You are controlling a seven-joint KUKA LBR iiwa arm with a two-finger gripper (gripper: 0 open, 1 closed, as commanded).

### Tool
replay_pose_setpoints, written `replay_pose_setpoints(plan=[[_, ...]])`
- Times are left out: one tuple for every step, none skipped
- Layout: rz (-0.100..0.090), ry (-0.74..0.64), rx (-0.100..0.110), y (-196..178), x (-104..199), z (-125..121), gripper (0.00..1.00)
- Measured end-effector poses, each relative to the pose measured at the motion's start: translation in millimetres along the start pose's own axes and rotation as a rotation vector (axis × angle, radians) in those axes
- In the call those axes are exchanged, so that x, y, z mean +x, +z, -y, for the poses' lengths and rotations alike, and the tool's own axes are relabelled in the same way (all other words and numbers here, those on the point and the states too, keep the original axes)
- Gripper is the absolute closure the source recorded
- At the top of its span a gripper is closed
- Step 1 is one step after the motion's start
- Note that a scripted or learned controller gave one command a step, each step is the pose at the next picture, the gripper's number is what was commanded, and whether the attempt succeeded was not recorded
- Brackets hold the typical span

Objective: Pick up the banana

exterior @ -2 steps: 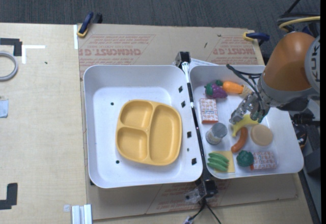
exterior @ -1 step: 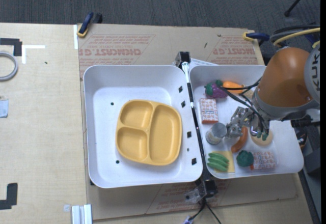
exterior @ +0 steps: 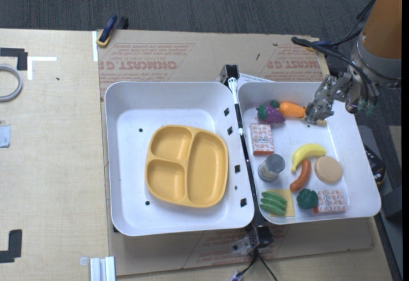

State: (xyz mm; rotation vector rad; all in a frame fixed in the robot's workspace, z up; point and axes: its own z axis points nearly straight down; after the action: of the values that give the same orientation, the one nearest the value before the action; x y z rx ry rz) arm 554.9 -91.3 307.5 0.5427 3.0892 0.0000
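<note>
Hung over the upper right part of the right bin (exterior: 358,139), the gripper (exterior: 317,112), with nothing seen pinched; whether spread or pressed together could not be told. Lay in that bin's middle, the banana (exterior: 308,153), well below the gripper, just above a sausage (exterior: 301,175) and a bread roll (exterior: 328,170). Held a yellow divided plate (exterior: 188,166), the left bin (exterior: 124,145).
</note>
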Motion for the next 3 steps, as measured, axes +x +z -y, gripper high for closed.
replay_pose_setpoints(plan=[[0.000, 0.001, 0.000, 0.0, 0.0, 0.1, 0.00], [-0.002, -0.049, 0.000, 92.1, 9.0, 16.3, 0.00], [-0.001, -0.035, 0.000, 45.3, -62.8, 30.3, 0.00]])
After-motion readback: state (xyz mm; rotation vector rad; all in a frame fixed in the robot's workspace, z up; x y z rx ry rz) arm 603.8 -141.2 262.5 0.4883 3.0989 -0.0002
